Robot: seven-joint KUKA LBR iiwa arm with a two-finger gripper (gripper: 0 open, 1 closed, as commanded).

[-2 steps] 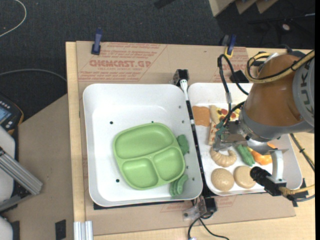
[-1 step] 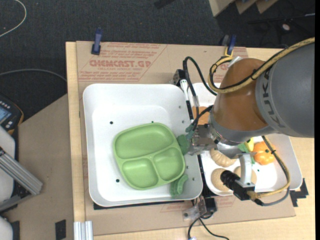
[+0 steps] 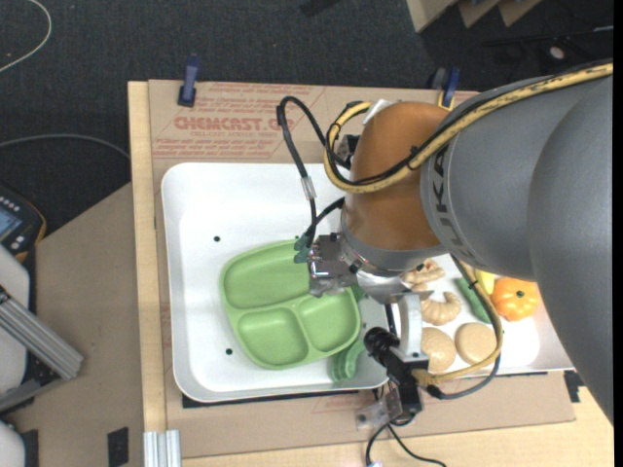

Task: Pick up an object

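Since the green tray (image 3: 287, 305) lies flat on the floor of the left bin (image 3: 195, 261), nothing looks lifted yet, so the pick seems to be at its approach or grasp stage. The gripper (image 3: 326, 261) sits low over the tray's edge at about 2 o'clock from the tray's middle, but the wrist hides it, so I cannot tell how wide it stands or whether it has hold of anything. Other candidates wait in the right bin (image 3: 526, 353): pale bread-like pieces (image 3: 453, 334) and an orange pepper (image 3: 514, 298) at 3 o'clock from the tray. A green handle (image 3: 346, 363) pokes out at the tray's 5 o'clock, touching it.

Both bins rest on a brown bench (image 3: 234, 120) with red lettering and a blue clamp (image 3: 188, 81) at its 11 o'clock corner. Dark carpet (image 3: 97, 27) surrounds it, with a white cable (image 3: 29, 17) at the upper left and metal framing (image 3: 39, 343) at 9 o'clock.
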